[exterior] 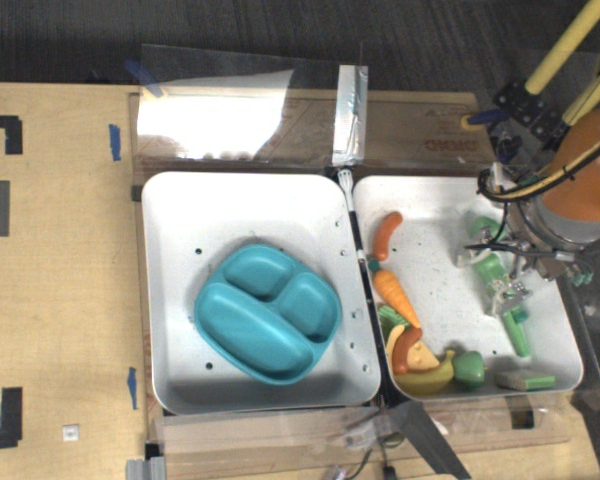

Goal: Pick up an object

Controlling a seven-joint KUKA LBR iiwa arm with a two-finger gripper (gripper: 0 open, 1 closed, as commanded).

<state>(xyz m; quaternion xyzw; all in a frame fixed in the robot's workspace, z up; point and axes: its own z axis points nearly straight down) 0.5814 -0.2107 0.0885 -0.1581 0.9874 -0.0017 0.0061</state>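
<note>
The right bin (pixel 435 203) holds several toy foods. An orange sausage (pixel 385 236) lies near its left wall, with a carrot (pixel 395 298) below it. A yellow banana (pixel 427 374) and a green pepper (pixel 469 368) sit at the front edge. My gripper (pixel 503 286) is low over the right side of this bin, among green pieces: one green block (pixel 489 266) right beside it and a green stick (pixel 517 331) just below it. The gripper's metal parts blur into these pieces, and no object shows clearly held.
The left bin (pixel 170 218) carries a teal divided plate (pixel 268 311). Another green and grey stick (pixel 527 379) lies at the right bin's front right corner. The arm's orange band (pixel 580 173) and cables hang over the right bin's right rim.
</note>
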